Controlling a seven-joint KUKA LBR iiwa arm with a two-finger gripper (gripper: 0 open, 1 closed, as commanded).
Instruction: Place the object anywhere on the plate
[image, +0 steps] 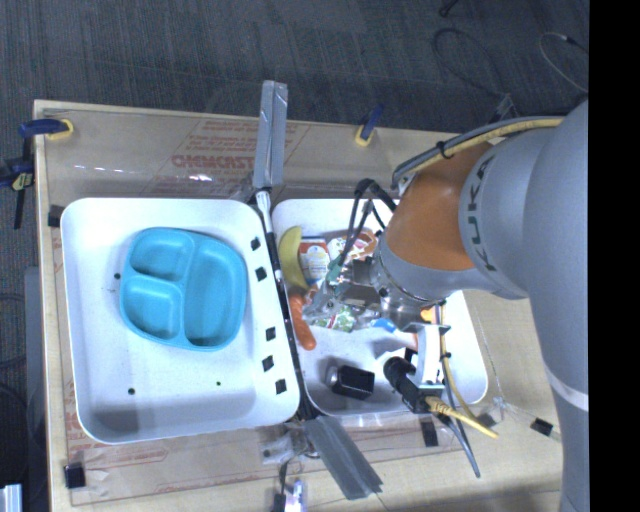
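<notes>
The plate (185, 288) lay in the left bin (90, 380), a smooth blue plastic tray with rounded corners, split into three compartments, with bare white floor around it. Which piece of the clutter was meant for it could not be told; all of it sat in the right bin (470, 375), well apart from the plate and across the raised rims where the two bins met. Against that bin's left wall a curved yellow banana (289, 255) stood over a slim orange carrot (302, 325). Just beside them lay a small printed packet (314, 262) and a heap of crinkled, shiny wrappers (335, 315). Nearer the front wall, a glossy black block (354, 380) lay apart from the heap.

The arm (520, 220), matte grey with its orange band, reached in and covered much of the right bin. The gripper (352, 292) was low among the wrappers, and cables and its own body hid its tips, so how wide it stood or whether it had anything could not be told. Small black clips (271, 335) lined the shared rims.
</notes>
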